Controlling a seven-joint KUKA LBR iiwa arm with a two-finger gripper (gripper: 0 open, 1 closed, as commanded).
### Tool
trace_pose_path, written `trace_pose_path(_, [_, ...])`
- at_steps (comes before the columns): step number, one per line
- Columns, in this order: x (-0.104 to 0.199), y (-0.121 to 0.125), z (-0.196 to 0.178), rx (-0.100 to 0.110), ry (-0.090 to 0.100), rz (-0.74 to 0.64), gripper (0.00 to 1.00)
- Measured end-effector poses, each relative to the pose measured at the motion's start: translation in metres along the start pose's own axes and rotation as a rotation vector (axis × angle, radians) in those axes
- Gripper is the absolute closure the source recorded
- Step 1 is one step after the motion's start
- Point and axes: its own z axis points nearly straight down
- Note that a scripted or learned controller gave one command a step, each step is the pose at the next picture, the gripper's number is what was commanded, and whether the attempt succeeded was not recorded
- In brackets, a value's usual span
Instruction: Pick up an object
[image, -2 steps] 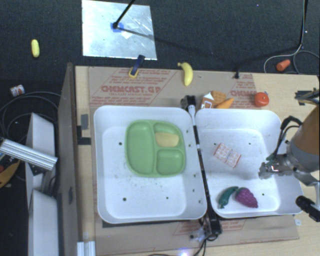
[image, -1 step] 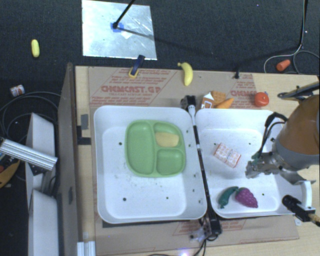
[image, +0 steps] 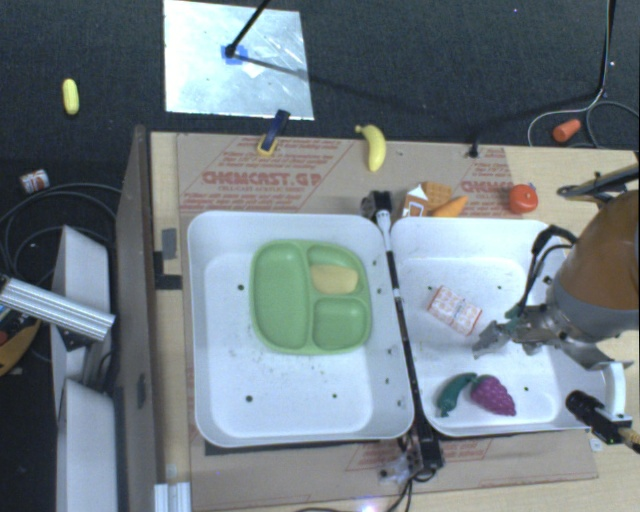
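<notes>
Jaws on the gripper (image: 490, 338) hang over the right bin (image: 500, 248), their spread too blurred for me to tell; I'd centre over the pink-and-white packet (image: 454, 309) just left, descend squarely, clear of grapes (image: 493, 395).

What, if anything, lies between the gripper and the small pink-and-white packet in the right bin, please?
Nothing visible does. The gripper sits just right of and below the packet, with bare bin floor between them. The grapes lie nearer the front, off that line.
</notes>
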Motion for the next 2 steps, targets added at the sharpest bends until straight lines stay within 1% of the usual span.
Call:
trace_pose_path(1, [0.045, -0.001, 0.048, 0.005, 0.003, -0.004, 0.00])
trace_pose_path(2, [-0.012, 0.031, -0.002, -0.006, -0.005, 0.004, 0.00])
